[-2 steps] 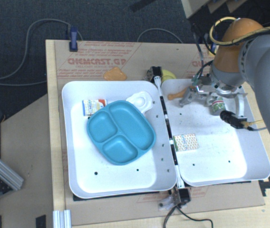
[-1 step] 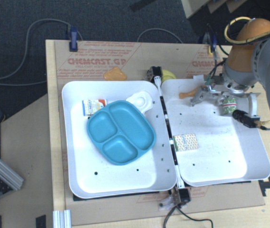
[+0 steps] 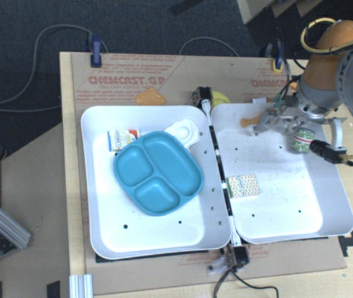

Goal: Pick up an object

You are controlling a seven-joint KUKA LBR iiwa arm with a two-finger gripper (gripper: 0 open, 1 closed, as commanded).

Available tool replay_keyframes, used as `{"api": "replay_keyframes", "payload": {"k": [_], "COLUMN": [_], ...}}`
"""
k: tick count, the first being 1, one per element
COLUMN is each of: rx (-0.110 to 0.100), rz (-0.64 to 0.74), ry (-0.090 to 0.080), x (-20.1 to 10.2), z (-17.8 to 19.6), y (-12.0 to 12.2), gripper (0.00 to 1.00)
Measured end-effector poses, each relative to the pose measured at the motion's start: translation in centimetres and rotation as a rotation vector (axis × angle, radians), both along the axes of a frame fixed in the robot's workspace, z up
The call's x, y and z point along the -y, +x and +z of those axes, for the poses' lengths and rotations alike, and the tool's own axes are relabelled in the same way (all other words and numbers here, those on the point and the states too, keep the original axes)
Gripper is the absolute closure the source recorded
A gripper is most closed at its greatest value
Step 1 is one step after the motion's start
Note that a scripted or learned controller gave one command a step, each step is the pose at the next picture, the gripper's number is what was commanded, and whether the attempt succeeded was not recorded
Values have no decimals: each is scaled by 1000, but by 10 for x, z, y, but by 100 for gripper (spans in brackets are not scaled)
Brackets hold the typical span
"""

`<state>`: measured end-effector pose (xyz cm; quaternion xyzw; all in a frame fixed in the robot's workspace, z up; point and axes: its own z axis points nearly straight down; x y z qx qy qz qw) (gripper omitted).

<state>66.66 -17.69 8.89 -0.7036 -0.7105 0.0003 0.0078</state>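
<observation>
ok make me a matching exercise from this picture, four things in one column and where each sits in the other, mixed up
Things:
1. blue divided plate
2. patterned packet
3. gripper
4. orange piece

Places:
A. on the bench beyond the bins, outside them
B. over the far end of the right bin
C. in the middle of the left bin
D. flat in the right bin, near the divide between the bins

Pairs: 1-C, 2-D, 3-B, 4-A
</observation>
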Motion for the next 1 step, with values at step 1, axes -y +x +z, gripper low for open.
{"api": "replay_keyframes", "payload": {"k": [1], "rx": [11], "rz": [-10], "ry": [-1], "x": [45], "z": [6], "y": [-45], "gripper": [0]}}
